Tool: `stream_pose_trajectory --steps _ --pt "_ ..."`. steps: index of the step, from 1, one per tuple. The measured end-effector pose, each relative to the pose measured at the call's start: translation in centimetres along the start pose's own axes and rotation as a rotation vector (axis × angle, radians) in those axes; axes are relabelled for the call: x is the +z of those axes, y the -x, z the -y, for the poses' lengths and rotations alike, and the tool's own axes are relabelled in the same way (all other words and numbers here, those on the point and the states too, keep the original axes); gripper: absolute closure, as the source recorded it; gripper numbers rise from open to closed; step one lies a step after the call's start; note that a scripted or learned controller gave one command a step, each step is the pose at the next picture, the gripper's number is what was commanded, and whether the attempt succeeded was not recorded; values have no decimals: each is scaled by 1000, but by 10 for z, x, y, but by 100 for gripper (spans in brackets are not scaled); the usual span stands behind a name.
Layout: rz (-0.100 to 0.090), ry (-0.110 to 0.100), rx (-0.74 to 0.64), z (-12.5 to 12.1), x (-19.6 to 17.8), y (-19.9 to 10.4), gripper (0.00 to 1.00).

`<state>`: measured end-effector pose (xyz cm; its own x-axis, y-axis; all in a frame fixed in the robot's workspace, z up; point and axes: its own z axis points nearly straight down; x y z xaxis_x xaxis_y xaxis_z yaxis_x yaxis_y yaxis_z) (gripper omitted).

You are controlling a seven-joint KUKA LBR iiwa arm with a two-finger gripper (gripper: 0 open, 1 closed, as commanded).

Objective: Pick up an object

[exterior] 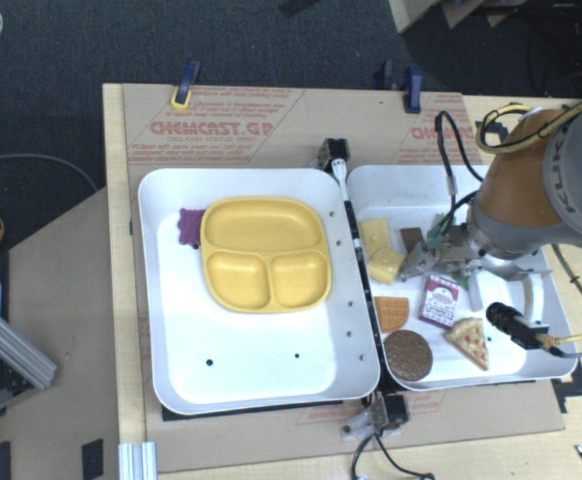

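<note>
Likely target: the pink packet (440,301), lying flat in the right bin (401,180), roughly mid-bin, its long axis running near/far w/ a slight tilt. It sits just below and a bit left of the jaws (449,258), so a short move toward the near edge plus a drop would put them over it, by my read. Nothing visible between the jaws; whether they're apart or together I cannot tell, since wrist and cabling cover them.

Close neighbours, which matter for a clean grab:
- pizza-slice toy (469,342) just to its near right
- orange cracker (392,313) to its left, small gap
- brown round cookie (408,355) further toward near edge
- pale cheese pieces (379,251) up-left, w/ a dark brown block (410,240) beside them

Left bin (161,298) holds a yellow divided tray (266,253) and a purple item (190,227) tucked at its left side; both well apart from the arm. Both bins rest on the cardboard-topped desk (126,268).
</note>
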<state>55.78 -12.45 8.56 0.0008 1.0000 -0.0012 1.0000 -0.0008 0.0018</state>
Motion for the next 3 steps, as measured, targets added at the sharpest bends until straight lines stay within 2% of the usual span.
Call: stream_pose_trajectory --steps 1,3 --pt "-1 -1 1 1 -10 -1 100" --pt "1 5 -3 -9 -102 -9 100"
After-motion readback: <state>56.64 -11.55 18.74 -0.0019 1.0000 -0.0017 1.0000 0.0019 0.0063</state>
